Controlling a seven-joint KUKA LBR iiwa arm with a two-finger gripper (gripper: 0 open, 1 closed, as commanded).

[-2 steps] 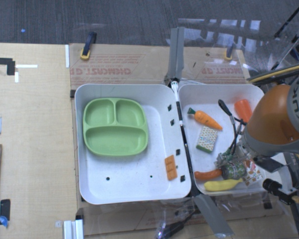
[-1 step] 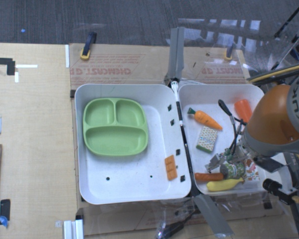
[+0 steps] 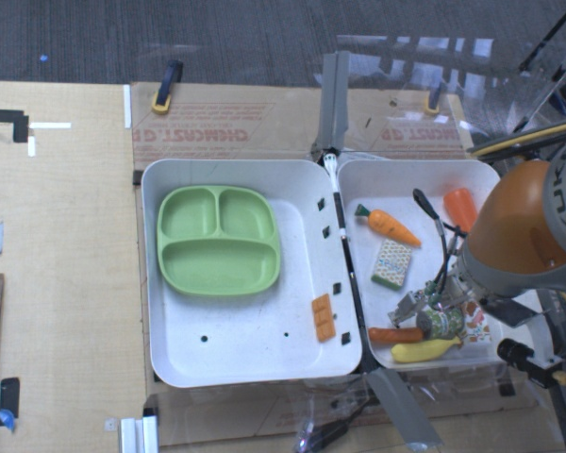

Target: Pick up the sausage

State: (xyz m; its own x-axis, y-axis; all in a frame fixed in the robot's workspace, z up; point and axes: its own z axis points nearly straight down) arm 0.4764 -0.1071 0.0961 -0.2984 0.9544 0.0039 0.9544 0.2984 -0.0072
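Sausage (image 3: pixel 394 334) lies flat in right bin (image 3: pixel 406 173), just left of hand (image 3: pixel 432 306) (above banana (image 3: pixel 424 350)); hand grip state indeterminable.

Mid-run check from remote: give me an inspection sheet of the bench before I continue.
Surface: two white bins side by side, left bin, right bin.
Job's things: sausage in right bin, near front wall, beside banana.
Clutter: green divided plate and orange piece in left bin; carrot, patterned sponge, black spoon in right bin.
Grippers: gripper low over right bin; jaws unclear.
Cables: nothing seen.
Surroundings: yellow-handled clamp behind.
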